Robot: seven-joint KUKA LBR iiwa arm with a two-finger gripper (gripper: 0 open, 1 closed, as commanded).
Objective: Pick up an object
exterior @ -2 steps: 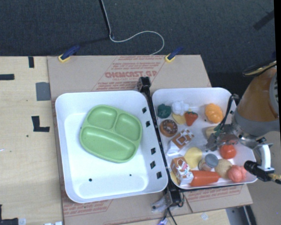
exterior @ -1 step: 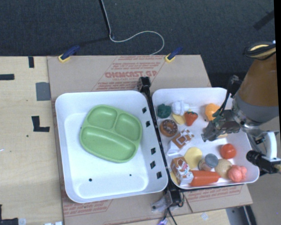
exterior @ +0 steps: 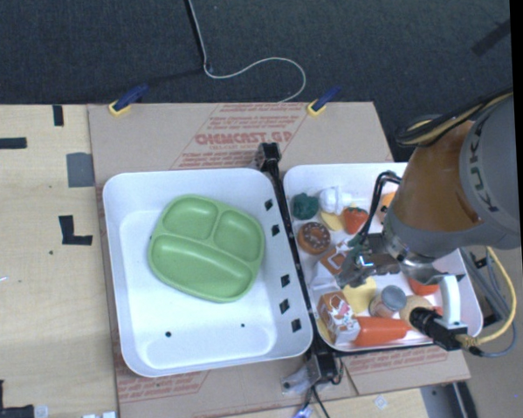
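Note:
My gripper [exterior: 363,262] hangs low over the middle of the right bin [exterior: 377,169], among the toy food. Just left of it lie a small brown square piece [exterior: 337,261] and a brown round donut [exterior: 315,237]. Below it sits a yellow piece [exterior: 360,293], with a grey can [exterior: 391,300] to that piece's right. A red and orange item [exterior: 356,216] lies just above the gripper. The grey arm with its orange band [exterior: 436,195] covers the bin's right part. I see nothing clearly held.
The left bin [exterior: 128,254] holds a green divided plate [exterior: 207,247]. In the right bin there are also a green broccoli [exterior: 305,205], a white piece [exterior: 331,196], a red-and-white packet [exterior: 335,315] and an orange carrot [exterior: 381,330] along the front wall.

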